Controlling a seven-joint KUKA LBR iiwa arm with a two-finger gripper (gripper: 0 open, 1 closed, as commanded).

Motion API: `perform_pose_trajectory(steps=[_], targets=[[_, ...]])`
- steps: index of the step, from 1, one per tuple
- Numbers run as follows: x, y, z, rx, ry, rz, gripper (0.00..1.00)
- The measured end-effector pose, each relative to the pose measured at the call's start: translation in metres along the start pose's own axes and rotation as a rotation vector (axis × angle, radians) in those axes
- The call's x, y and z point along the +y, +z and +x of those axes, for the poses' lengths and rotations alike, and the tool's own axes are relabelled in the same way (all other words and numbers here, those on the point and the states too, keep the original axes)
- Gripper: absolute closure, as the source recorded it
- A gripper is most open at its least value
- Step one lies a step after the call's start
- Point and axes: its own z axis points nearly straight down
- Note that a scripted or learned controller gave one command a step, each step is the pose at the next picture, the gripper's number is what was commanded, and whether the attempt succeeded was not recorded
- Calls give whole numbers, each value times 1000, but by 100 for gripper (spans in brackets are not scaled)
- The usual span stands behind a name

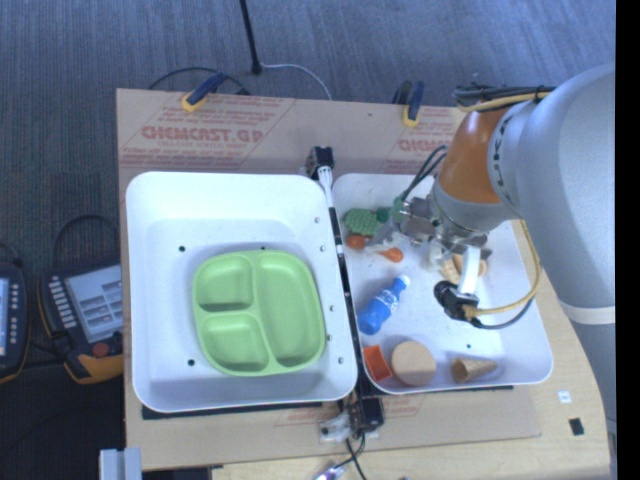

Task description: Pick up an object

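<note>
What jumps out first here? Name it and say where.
The big grey arm with its orange band reaches in from the right over the right bin. The left bin holds a bright green divided plate at its middle. In the right bin, a blue bottle lies tilted near the centre, with a tan round object at the front edge.

The right bin [535,353] holds the loose things. A blue bottle [383,305] with a white cap lies on its side, slanted, near the middle. By the front wall a round tan piece [412,362] sits beside an orange piece [374,361], with a tan cone [473,370] to its right. A green item [362,221] and a small orange bit [393,255] lie toward the back left.
</note>
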Motion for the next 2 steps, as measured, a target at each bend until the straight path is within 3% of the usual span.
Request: perform_pose_trajectory(steps=[1,2], targets=[[0,11,-4,2,395,-1,0],[56,11,9,-17,264,67,0]])
